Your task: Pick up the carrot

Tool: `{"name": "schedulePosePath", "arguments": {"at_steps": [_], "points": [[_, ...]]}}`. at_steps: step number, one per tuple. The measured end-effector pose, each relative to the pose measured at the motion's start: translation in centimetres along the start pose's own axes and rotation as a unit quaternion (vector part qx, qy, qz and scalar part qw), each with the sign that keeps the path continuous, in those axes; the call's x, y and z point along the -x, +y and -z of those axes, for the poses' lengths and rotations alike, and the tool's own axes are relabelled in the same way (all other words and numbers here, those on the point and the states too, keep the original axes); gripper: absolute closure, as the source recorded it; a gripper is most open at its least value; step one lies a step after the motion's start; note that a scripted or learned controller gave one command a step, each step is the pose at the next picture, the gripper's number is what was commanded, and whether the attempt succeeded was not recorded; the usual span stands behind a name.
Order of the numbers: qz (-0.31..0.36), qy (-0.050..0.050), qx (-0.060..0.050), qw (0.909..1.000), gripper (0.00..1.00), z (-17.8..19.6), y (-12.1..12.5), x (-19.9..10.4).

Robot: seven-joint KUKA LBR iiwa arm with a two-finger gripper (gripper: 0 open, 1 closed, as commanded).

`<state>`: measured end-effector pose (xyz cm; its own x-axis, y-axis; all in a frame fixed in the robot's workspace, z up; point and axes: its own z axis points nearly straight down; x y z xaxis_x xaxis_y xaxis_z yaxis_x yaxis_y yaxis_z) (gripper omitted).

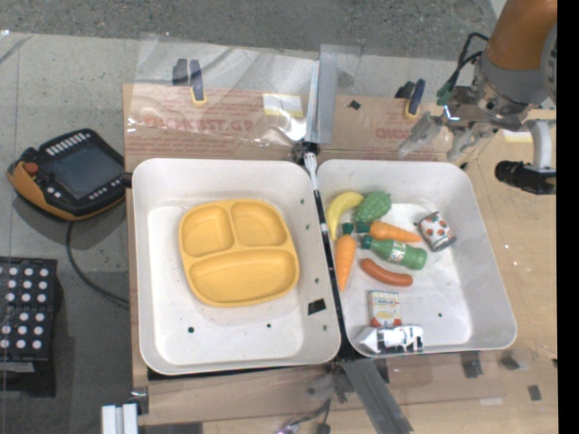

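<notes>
Camera view: looks down at a slant on a desk (81, 269) bearing two white bins.
Left bin (154, 333): holds a yellow divided plate (239, 251) with three compartments.
Right bin (470, 287): holds the toy food, gathered toward its left and middle.
Carrots: one carrot (345, 260) lies along the bin's left wall, tip toward the near side; a second carrot (394, 233) lies crosswise, just above a green bottle (398, 252).
Neighbours: a banana (340, 210) and a green vegetable (372, 207) sit above the carrots; a sausage (386, 273) lies below the bottle; a small carton (385, 307) is nearer the front.
Claw (450, 141): fingers spread apart, nothing between them, hanging over the right bin's far rim, well apart from both carrots.
Pendant (71, 172): rests left of the bins.
</notes>
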<state>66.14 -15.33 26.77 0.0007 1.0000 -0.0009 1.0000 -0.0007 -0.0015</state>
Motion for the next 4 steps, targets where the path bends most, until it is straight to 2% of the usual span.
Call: {"name": "schedulePosePath", "arguments": {"at_steps": [1, 2, 3, 4], "points": [[0.14, 0.001, -0.001, 0.9902, 0.0, -7.5, -5.1, -4.2], [0.279, 0.001, 0.0, 0.9604, 0.0, -14.7, -9.6, -2.7], [0.261, -0.008, 0.001, 0.9652, 0.0, -17.3, -5.4, -4.2], [0.084, -0.006, -0.006, 0.9964, 0.0, -17.6, -1.1, -4.2]]}}
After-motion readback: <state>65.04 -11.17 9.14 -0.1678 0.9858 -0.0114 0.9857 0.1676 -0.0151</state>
